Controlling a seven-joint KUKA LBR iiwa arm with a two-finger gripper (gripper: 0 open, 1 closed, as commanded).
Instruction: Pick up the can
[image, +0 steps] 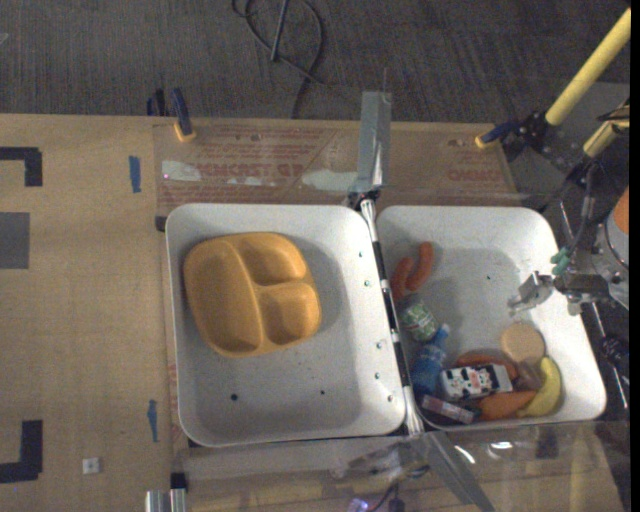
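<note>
- Camera view: nearest us, clutter is crowding the right bin's (480, 235) front edge, namely a banana (547, 389), a carrot (505, 404) and a small printed carton (476, 380).
- The can (419, 320), green-labelled, is lying tilted against the divider, touching a blue bottle (431, 362).
- Farther right, the gripper (530, 292) is hanging over the bin's right side, well apart from the can; I cannot tell how its fingers are set.
- A descent there is risking a disc (523, 343) instead, or the can is rolling away.

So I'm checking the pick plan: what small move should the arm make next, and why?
Probably shift the tool left across the right bin toward the can. The tool sits near the bin's right wall, while the can lies by the divider, apart from it.
</note>
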